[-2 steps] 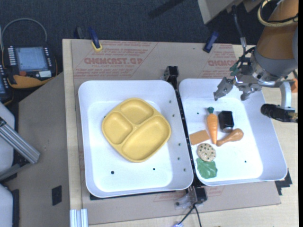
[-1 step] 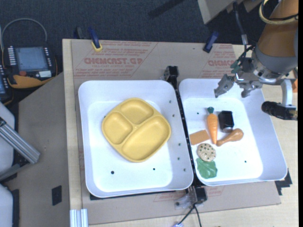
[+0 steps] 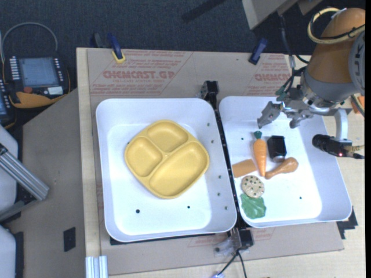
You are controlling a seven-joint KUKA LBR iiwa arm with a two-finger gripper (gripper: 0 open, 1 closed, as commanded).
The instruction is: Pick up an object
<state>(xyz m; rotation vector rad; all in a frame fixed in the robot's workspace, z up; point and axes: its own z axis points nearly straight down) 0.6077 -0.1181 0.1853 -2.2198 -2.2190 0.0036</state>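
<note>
you're in the approach step, nothing picked yet. the tool (image 3: 284, 113) hangs over the upper part of the right bin (image 3: 330, 207), its two fingers spread wide with nothing between them. one fingertip sits toward the bin's middle, the other toward the arm (image 3: 336, 57).

candidate objects all sit in a cluster in the right bin, below the tool: an orange carrot (image 3: 260, 155) lying roughly upright in view, a small black block (image 3: 276, 146) just beside it on the right, a tan drumstick-shaped piece (image 3: 283, 167) touching or nearly touching the carrot's lower end, a tan wedge (image 3: 243, 167) on the carrot's left, a speckled cookie (image 3: 253, 186) below that, and a green leaf piece (image 3: 253, 206) near the bin's front rim. the left bin (image 3: 110, 213) holds a yellow divided plate (image 3: 167, 157), well apart from the tool.

next move, as i judge it: shift the tool down-frame over the carrot or black block, the nearest ones, line the fingers across the narrow side, then descend. crowding is the risk: a finger may land on a neighbour, so pick a piece with free flanks.
</note>
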